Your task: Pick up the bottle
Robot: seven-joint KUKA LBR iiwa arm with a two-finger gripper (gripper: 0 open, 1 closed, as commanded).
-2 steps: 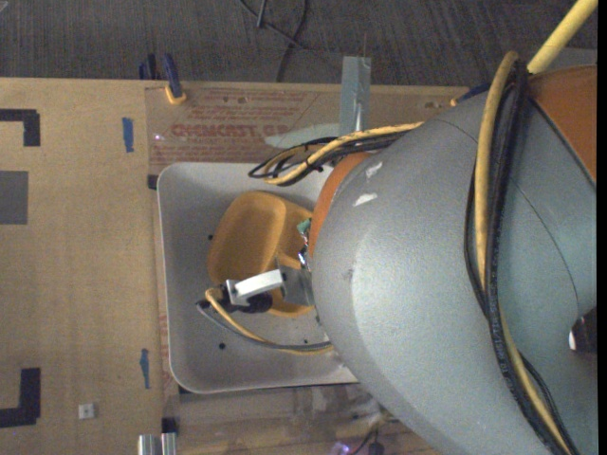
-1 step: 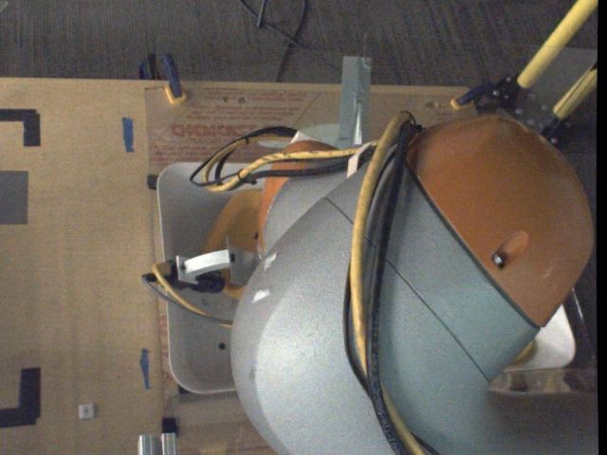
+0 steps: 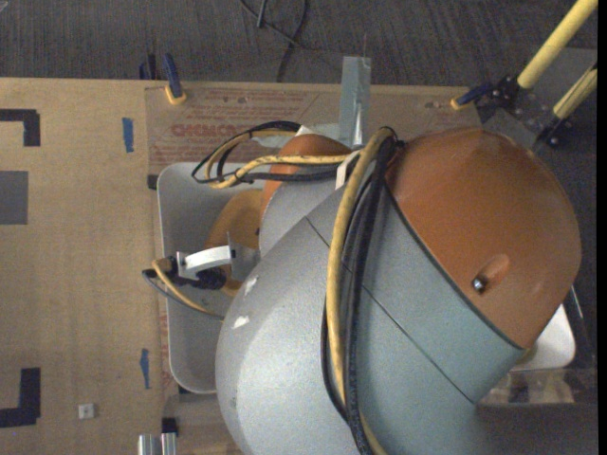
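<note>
A cardboard-covered bench (image 3: 76, 254) stretches across the left. It carries black tape corner marks (image 3: 21, 126) and strips of blue tape (image 3: 127, 134), probably laid down as position guides. An orange clamp (image 3: 174, 91) grips the upper edge of the board, apparently to keep it from shifting.

Just right of the board, the curved wall of a white bin (image 3: 175, 216) shows. The KUKA arm (image 3: 313, 349) leans in over it from the right. Yellow and black cables (image 3: 237, 164) loop loosely above the bin, with slack that looks meant to let the wrist turn. At their lower end a white bracket (image 3: 207, 257) and a dark fitting sit low over the bin floor, which suggests the wrist is pointed down into the bin on a reach for the bottle.

The arm's grey bulk covers most of the bin. The bottle's place is therefore hidden from this angle, and it cannot be told whether the claw is open, closed or gripping anything. No pickup can be confirmed.

Part of an orange band (image 3: 237, 226) peeks out beside the grey casing. Farther right, a large orange joint cap (image 3: 484, 226) looms close to the lens. At top right, yellow-handled clamps (image 3: 560, 31) bite the bench corner, evidently to hold the set-up fast.
</note>
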